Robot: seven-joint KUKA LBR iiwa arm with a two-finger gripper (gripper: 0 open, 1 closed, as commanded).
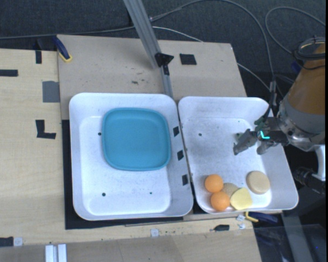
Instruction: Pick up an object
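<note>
Spread apart and with nothing seen between them, the two fingers of the gripper (252, 144) are held above the bare floor of the right bin (208, 113), in that bin's upper right part, one dark finger (241, 142) reaching toward the bin's middle and the other lying closer to the right rim. The gripper is carried by the grey arm with its orange band (311, 94), which is seen entering from the right edge over the bin's wall. The objects to be picked are gathered in the near right corner of the same bin, well below the fingers and apart from them: an orange ball (214, 183) is seen at the left of the group, a second orange ball (220, 201) just below it, a yellow piece (241, 198) touching that second ball on its right, and a tan rounded object (258, 182) just above and to the right of the yellow piece. Something pale is partly hidden between the balls and the yellow piece, and what it is cannot be told. None of these objects is touched by the gripper. A blue square plate (136, 138) is seen lying flat in the left bin (82, 157), toward its far side.
</note>
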